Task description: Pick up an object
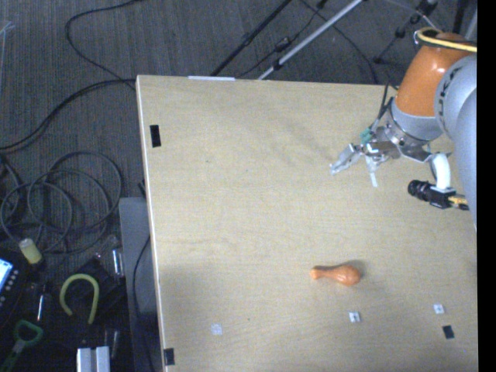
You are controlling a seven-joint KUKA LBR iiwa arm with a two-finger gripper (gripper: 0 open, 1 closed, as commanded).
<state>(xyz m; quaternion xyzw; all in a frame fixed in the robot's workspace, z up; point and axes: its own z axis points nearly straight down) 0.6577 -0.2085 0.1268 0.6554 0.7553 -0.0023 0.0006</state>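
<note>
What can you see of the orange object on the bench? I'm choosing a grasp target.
The orange object is small and pear-shaped: a rounded bulb at the view's right tapering to a narrow neck pointing left. It looks smooth, possibly plastic or rubber. It lies on its side on the tan surface, casting a slight shadow, touching nothing else. The tool hangs well above it in the view, apart from it.
</note>
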